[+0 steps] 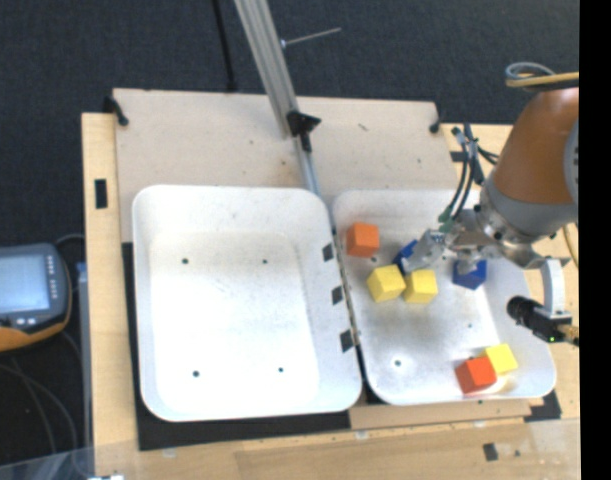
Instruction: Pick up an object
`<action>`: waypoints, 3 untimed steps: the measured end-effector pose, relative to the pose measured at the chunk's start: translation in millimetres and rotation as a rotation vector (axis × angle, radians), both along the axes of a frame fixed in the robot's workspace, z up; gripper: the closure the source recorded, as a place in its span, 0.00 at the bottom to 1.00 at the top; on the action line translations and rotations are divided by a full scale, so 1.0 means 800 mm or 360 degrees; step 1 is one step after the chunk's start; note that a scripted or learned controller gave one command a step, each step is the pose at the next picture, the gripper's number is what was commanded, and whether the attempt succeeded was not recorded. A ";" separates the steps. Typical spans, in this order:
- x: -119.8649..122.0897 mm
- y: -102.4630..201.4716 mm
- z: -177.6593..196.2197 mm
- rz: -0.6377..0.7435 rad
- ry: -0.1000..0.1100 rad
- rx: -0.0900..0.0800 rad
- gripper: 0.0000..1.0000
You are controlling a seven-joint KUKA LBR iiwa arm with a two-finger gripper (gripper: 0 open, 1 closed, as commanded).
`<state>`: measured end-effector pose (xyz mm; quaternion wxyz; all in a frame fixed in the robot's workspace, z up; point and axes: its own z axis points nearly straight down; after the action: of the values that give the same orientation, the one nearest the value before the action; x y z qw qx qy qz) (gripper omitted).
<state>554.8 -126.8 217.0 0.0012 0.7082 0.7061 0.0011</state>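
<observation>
Blocks lie scattered in the right bin (425,393): in the camera view we see an orange block (363,238) near its upper left, two yellow blocks (404,285) touching side by side mid-bin, and a blue block (469,274) just right of them. Our claw (440,245) hangs low above the yellow pair, beside something blue; whether it is spread or pinching anything we cannot tell. We judge crowding the main risk: a descent here could straddle two blocks, nudging them apart and closing on nothing.
</observation>
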 end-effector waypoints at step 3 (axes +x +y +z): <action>0.052 -0.023 -0.113 0.0003 -0.0030 -0.0008 0.00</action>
<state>596.5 -145.5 126.5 0.0097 0.7073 0.7068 0.0060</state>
